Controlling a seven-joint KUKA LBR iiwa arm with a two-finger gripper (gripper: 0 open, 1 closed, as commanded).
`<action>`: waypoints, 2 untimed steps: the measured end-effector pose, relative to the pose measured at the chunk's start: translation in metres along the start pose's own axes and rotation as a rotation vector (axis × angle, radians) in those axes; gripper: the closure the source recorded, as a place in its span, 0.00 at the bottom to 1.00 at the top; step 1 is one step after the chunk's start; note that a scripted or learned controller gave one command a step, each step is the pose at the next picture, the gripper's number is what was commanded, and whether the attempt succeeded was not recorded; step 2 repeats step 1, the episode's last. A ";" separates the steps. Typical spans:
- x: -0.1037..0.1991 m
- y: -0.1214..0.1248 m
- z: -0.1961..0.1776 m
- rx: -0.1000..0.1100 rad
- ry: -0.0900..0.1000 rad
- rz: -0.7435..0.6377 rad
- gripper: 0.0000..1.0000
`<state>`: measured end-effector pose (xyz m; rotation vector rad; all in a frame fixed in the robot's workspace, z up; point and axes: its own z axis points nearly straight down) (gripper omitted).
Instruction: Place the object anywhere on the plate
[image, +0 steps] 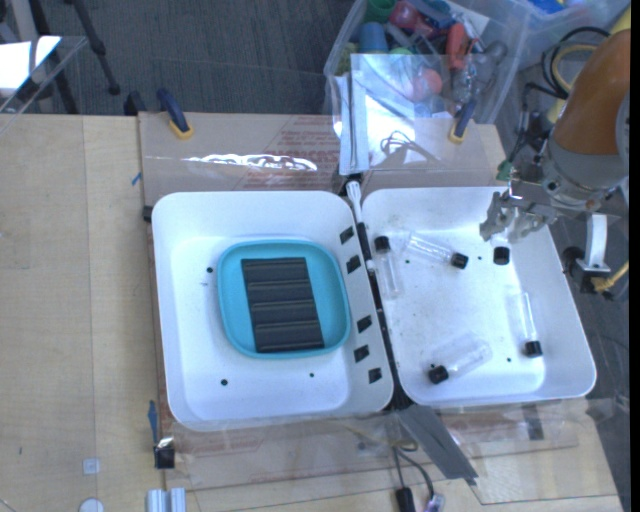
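End effector (503, 222) over right bin's (560, 385) far corner (arm bent downward)

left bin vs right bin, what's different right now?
The left bin holds a teal plate with a dark ribbed block on it; the right bin holds scattered clear vials with black caps, such as one near its front. The gripper hangs over the right bin's far side, not the left bin. Both are shallow and white.
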<state>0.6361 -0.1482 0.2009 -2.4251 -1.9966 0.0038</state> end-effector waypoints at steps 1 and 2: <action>0.000 0.000 0.000 0.000 0.000 0.000 0.00; 0.000 0.000 0.000 0.000 0.000 0.000 0.00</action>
